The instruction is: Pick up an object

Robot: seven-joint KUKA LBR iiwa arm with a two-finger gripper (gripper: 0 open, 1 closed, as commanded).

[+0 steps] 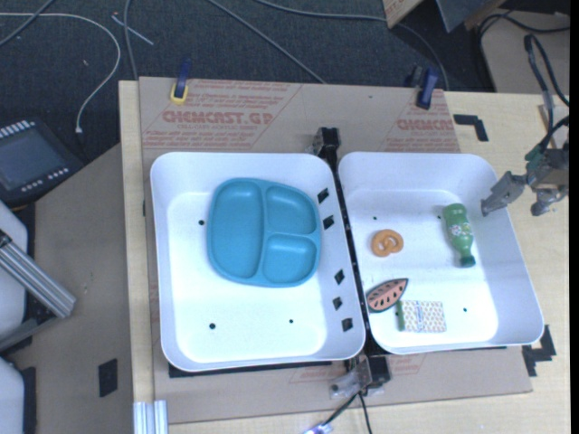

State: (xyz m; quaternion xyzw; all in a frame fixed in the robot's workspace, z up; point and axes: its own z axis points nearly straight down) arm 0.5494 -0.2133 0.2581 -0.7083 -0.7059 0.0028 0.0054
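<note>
Beside pretzel, green bottle

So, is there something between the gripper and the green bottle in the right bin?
Nothing visible stands between them. The gripper is over the right bin's right rim, and the green bottle lies just to its left on bare bin floor. The orange pretzel lies farther left, out of the way.

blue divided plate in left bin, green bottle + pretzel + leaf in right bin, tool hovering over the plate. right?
Not quite. The camera view shows the tool at the right bin's right edge, near the green bottle, not over the blue divided plate. The rest holds: the plate is in the left bin, and the bottle, pretzel and leaf lie in the right bin.
</note>
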